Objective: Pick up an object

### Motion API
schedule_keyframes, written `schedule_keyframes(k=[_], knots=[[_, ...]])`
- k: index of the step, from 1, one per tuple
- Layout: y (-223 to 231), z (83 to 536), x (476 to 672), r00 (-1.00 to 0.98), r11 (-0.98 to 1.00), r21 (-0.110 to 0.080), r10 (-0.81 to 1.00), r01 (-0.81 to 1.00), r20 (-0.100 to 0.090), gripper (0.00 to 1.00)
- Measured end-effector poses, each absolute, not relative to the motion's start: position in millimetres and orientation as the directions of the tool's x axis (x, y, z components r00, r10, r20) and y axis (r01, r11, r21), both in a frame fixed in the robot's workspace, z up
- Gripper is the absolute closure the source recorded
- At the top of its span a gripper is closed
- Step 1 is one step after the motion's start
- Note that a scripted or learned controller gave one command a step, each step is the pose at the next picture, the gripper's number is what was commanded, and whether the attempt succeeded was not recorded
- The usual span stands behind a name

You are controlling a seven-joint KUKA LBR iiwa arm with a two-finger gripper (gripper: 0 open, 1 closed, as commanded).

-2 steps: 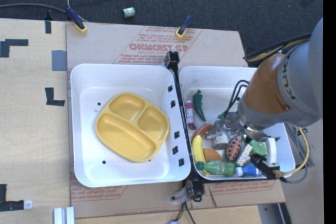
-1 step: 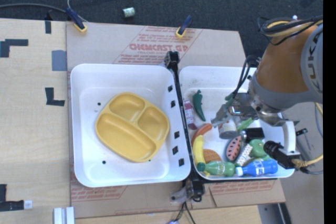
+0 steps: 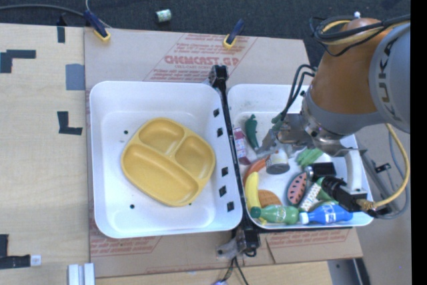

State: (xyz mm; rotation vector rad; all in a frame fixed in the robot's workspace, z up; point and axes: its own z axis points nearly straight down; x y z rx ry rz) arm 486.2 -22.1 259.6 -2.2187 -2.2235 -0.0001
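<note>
Crowded right-hand shallow white bin [image 3: 235,91] — grey two-finger gripper [image 3: 275,143] lowered among small plastic toy foods, beside a slim dark-green toy pepper [image 3: 252,131] near the left wall. Grip state impossible to tell. Probably light, stiff, slippery — best pinched across the narrow middle.

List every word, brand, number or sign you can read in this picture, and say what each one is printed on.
"CHEMCAST GP", red print seen upside down, on the brown cardboard sheet under the two bins.
"KU", grey letters cut off by the frame edge, on the orange band of the robot arm.
Blue plastic bottle: its label is too small to read.
</note>
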Motion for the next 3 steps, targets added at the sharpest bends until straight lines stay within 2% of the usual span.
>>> schedule_keyframes(k=[2,3], knots=[[-25,265,484.0,-0.001,0.001,-0.001,1.0,1.0,0.0,1.0],[-43,263,483.7,0.0,0.0,-0.001,1.0,1.0,-0.001,1.0]])
